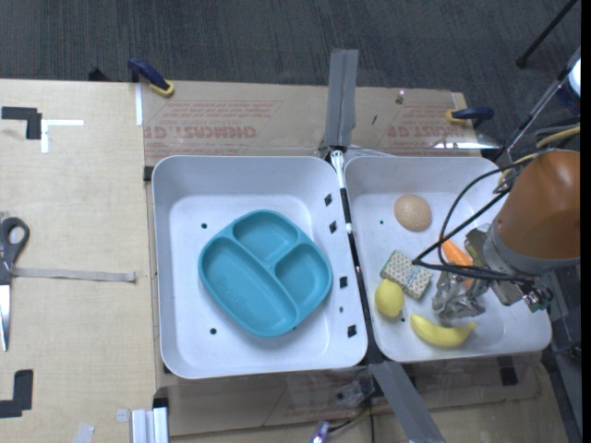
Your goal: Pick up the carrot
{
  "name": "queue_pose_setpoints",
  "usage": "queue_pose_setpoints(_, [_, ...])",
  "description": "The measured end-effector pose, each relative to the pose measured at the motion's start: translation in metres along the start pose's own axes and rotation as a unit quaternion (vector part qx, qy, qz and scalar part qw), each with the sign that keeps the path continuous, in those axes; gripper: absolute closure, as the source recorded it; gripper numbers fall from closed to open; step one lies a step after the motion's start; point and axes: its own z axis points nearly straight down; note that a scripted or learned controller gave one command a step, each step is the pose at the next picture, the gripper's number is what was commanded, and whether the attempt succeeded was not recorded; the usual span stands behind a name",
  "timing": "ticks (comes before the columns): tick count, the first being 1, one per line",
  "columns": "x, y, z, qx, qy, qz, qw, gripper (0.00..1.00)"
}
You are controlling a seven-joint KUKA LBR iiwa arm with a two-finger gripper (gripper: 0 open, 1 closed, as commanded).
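A: Start with the biggest items.

B: The tabletop (65, 340) carries two white bins side by side. The left bin (175, 340) holds a blue divided plate (266, 273), lying flat near its middle. The right bin (369, 192) holds the food items. The arm (545, 206), grey with an orange band, reaches in from the right and hangs over the right bin's right half.

A: The pincer?

B: The pincer (452, 305) points down into the right bin, just above the banana (441, 330). Cables and wrist hardware crowd it; I cannot tell whether its fingers are apart or together.

A: The carrot?

B: The carrot (455, 254) lies in the right bin, near the middle of its right half, partly covered by the wrist and a black cable. It sits just above the pincer tips; I see nothing gripped.

A: Remaining contents?

B: A brown egg (413, 212) toward the bin's far side, a patterned sponge (406, 273) left of the carrot, and a lemon (390, 298) just beside the sponge's near end. Scissors (9, 275) lie at the tabletop's left edge.
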Motion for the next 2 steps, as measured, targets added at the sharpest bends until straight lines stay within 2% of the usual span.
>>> queue_pose_setpoints(1, [-0.0031,-0.0008,-0.0025,0.002,-0.005,0.0,1.0,0.0])
queue_pose_setpoints(2, [-0.0048,-0.0007,-0.0119,0.003,-0.005,-0.002,1.0,1.0])
